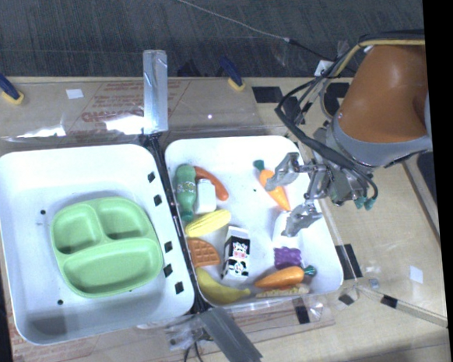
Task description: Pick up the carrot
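A small orange carrot (275, 188) with a green top lies in the right bin (232, 148), near its right wall. A second, larger carrot (280, 277) lies along that bin's front wall. My gripper (294, 195) hangs over the right side of this bin, open, its two fingers spread wide. The upper finger (287, 167) sits just right of the small carrot, and the lower finger (301, 220) is further toward the front. The small carrot lies at the left edge of the gap, not gripped.
The right bin also holds a green bottle (186, 189), an orange-red pepper (213, 183), corn (207, 222), a waffle (203, 252), a banana (219, 289), a cow-print carton (236, 256) and purple grapes (288, 256). A green divided plate (104, 244) sits in the left bin (15, 177).
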